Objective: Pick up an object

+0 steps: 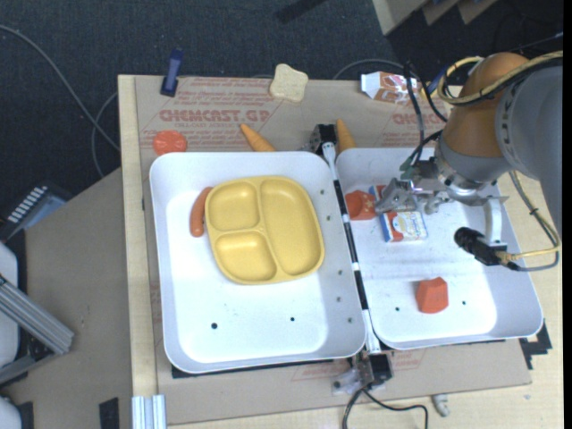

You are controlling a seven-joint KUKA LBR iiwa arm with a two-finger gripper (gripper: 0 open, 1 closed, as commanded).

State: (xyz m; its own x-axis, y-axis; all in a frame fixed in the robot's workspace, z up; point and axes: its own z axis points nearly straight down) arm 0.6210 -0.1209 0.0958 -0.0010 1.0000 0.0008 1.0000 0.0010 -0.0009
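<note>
fingers (pixel 407 195) (state unclear) over one carton (pixel 404 226), beside two red items (pixel 433 295).

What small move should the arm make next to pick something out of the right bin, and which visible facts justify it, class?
Probably a short straight descent. The gripper hangs in the right bin directly over the small blue-and-white carton, with an orange-red piece just beside it. Nothing is visibly held, so lowering onto the carton looks like the nearest try; the red block lies farther off.

A bread slice (pixel 289 81), a blue clip (pixel 172 71), an orange disc (pixel 168 142) and a carrot (pixel 256 138) lie on the bench (pixel 223 105) beyond the left bin (pixel 179 329).
</note>
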